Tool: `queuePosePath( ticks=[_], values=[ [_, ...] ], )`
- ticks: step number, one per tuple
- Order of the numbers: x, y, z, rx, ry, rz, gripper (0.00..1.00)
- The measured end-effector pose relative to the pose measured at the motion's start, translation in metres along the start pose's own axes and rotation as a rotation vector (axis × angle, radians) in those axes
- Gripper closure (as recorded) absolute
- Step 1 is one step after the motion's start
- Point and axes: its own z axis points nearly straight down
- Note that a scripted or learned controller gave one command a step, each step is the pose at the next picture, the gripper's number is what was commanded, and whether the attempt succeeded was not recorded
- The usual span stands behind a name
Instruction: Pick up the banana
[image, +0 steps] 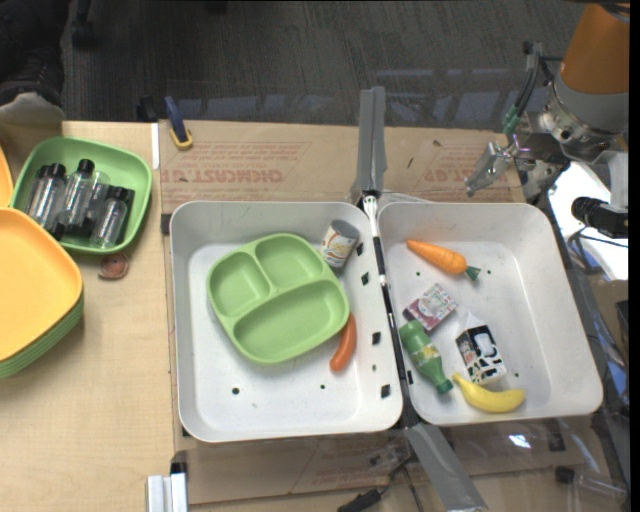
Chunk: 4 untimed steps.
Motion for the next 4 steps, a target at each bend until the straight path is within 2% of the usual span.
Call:
queuePosePath(
  ticks=[1, 2, 3, 4],
  values=[
    [-0.001, 0.0, -0.008, 0.001, -0.001, -0.001, 1.0],
    [-0.034, -0.058, 0.042, -0.001, 0.0, -0.381, 1.0],
    [-0.038, -0.117, 0.099, -0.002, 0.001, -0.697, 1.0],
    [-0.002, -0.163, 0.108, -0.002, 0.001, -0.703, 1.0]
  ],
)
